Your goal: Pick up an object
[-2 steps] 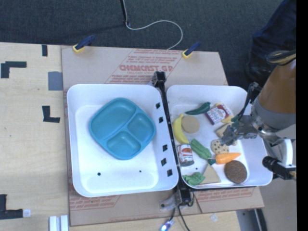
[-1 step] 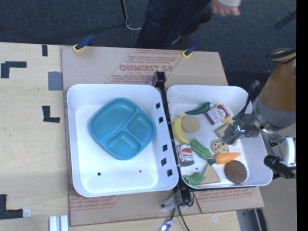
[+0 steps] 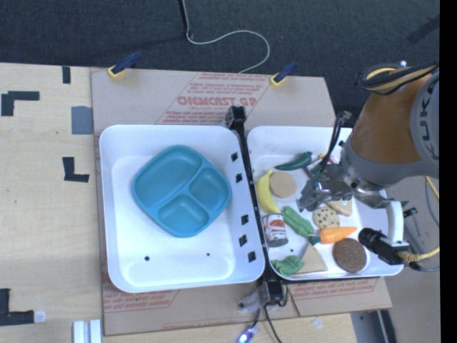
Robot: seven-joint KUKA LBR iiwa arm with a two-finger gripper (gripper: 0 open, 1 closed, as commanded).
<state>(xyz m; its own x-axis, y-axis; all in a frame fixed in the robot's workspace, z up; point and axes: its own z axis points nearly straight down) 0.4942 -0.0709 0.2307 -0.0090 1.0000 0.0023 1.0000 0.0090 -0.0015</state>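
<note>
One cookie point(image 3: 325, 215) just below the end effector point(image 3: 316, 191) — finger state impossible to tell.

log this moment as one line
gripper low in right bin | over cookie | blue plate in left bin

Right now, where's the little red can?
The red can lies in the right bin, against its left wall, just below the banana and left of a green vegetable.
</note>
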